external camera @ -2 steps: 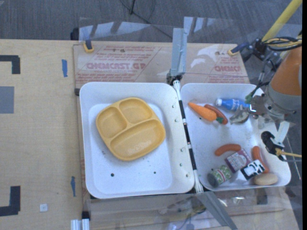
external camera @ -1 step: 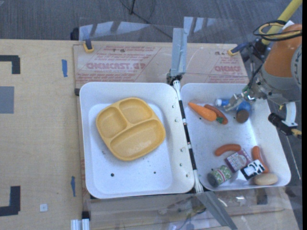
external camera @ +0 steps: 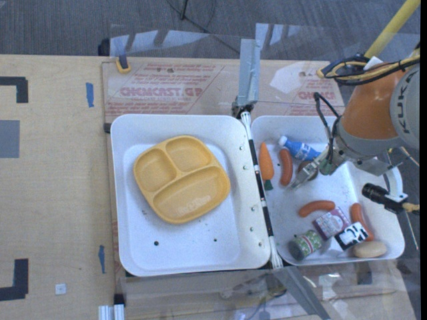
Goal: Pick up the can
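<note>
The can, a small tin with a green label, lies on its side near the front edge of the right bin. My gripper hangs over the middle of that bin, well behind the can and apart from it. It is next to an upright sausage and a blue-and-white bottle. Its fingers look open, with nothing between them.
Close around the can are a purple box, a black-and-white block, a tan bread roll and two more sausages. A carrot lies by the divider. The left bin holds a yellow divided plate.
</note>
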Available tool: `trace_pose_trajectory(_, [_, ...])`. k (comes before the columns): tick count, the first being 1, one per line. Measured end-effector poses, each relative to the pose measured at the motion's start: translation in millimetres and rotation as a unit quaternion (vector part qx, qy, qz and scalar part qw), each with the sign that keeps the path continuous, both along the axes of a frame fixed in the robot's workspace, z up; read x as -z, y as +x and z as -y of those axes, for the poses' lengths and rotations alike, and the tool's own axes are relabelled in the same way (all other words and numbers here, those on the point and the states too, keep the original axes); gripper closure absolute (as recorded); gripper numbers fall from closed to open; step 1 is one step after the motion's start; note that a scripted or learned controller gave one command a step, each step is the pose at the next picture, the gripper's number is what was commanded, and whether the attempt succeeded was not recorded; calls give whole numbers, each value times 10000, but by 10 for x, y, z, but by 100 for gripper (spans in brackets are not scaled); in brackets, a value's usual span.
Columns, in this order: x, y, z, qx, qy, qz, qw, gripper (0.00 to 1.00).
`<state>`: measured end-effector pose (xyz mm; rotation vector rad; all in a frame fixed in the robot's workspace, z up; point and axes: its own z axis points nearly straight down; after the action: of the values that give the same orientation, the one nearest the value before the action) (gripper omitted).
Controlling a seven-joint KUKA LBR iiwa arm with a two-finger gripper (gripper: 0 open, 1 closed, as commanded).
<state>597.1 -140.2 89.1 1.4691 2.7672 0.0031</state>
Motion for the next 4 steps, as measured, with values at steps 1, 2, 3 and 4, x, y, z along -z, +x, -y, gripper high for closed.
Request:
trace_pose_trajectory(1, [30, 62, 145, 1227, 8, 2, 9924, 0])
trace_pose_trajectory(2, [39, -280, 351, 1520, 24, -27, 9884, 0])
trace_pose_trajectory(3, [44, -815, -393, 2643, 34, -35, 9644, 0])
trace_pose_trajectory(4, [44, -816, -392, 2645, 35, -36, 9644, 0])
